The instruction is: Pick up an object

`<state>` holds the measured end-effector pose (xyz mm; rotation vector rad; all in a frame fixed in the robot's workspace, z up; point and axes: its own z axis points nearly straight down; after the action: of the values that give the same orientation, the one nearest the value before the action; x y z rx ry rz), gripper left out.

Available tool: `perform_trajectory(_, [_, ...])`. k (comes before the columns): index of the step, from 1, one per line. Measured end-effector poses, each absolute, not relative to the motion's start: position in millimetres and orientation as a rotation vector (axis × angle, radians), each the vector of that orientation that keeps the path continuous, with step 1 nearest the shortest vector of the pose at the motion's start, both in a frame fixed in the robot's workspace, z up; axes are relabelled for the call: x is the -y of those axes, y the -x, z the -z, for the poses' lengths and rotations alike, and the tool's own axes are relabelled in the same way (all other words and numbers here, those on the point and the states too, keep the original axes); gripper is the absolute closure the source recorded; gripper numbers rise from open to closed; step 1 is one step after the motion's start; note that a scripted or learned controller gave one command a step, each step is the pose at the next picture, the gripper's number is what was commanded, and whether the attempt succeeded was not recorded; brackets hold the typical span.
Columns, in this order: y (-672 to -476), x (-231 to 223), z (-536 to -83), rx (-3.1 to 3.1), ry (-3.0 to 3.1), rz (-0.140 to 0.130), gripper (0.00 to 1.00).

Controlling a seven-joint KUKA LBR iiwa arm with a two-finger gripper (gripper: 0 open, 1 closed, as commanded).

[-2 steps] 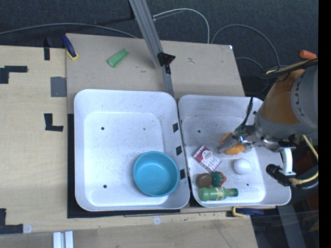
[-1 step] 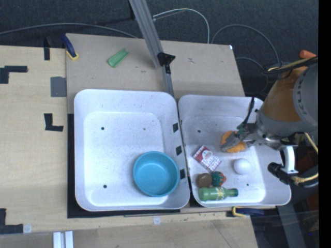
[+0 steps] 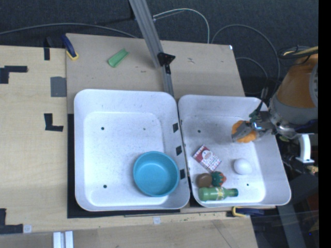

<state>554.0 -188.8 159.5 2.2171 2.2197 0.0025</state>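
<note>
My gripper [image 3: 254, 126] reaches in from the right over the right bin [image 3: 269, 190], near its right wall. An orange object [image 3: 242, 132] with a grey patch sits at the fingertips, and the dark fingers [image 3: 257, 120] are closed on its right end. Lower in the same bin lie a red-and-white packet [image 3: 207, 158], a white ball [image 3: 241, 166], a green bottle [image 3: 217, 192] on its side, a brown lump [image 3: 205, 180] and a small red-and-green piece [image 3: 219, 178].
A blue bowl [image 3: 155, 173] stands at the front of the left bin [image 3: 88, 138]. A grey metal pole [image 3: 150, 30] slants down to the bins' back edge. On the bench behind the bins lies a green block [image 3: 117, 58].
</note>
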Motion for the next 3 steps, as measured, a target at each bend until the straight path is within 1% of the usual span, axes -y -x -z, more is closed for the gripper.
perform_trajectory(1, [-562.0, 185, -220, -2.221, -2.214, -0.004, 1.00])
perform_trajectory(2, [-562.6, 185, -243, -2.223, -2.219, -0.001, 1.00])
perform_trajectory(3, [-554.1, 127, -250, -2.230, -2.215, -0.001, 1.00])
